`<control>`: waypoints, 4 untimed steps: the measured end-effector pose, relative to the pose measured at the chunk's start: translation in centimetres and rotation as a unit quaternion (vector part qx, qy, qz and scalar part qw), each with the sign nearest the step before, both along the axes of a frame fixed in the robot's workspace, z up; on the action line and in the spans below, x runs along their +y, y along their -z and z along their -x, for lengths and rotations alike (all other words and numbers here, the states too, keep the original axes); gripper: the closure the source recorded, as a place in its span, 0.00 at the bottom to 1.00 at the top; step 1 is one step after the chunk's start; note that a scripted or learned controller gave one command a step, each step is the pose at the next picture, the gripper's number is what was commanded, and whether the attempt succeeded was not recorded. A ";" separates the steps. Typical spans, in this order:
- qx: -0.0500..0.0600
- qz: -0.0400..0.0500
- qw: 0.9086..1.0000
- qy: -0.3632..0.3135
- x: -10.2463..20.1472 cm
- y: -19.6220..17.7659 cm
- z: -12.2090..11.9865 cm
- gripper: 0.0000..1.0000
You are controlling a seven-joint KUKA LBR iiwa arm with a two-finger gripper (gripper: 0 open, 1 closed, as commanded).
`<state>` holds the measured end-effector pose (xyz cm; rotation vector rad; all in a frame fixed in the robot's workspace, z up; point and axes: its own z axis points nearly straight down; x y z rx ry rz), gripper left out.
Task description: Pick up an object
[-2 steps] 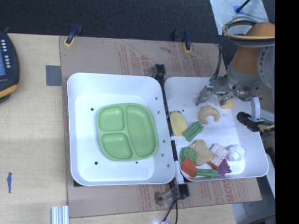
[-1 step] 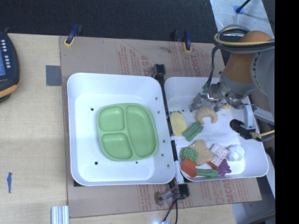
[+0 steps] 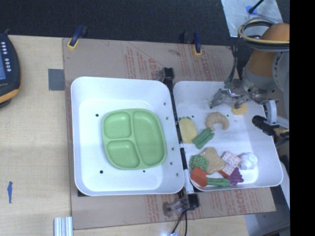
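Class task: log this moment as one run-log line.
two-finger gripper: open, over right white bin, far end | holding: nothing | nearest: tan croissant toy | green divided plate: left bin

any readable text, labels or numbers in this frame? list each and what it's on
Nothing can be quoted with confidence.
Red print on the cardboard sheet under the bins: repeated lettering, too blurred to read.
Buttons and screen on the handheld pendant at the left edge: markings too small to read.
Toy package in the right bin: red-and-white pattern, no legible words.

A green divided plate (image 3: 133,138) lies in the left white bin (image 3: 83,132).
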<state>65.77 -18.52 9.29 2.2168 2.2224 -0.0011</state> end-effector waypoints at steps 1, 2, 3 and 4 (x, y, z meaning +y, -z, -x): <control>-0.001 0.000 1.000 0.001 -2.9 -10.1 4.0 0.00; 0.005 -0.003 1.000 -0.005 7.0 -3.0 5.0 0.00; 0.001 0.000 1.000 0.002 0.2 -8.4 6.7 0.00; -0.001 0.000 1.000 -0.002 0.7 -0.7 0.0 0.00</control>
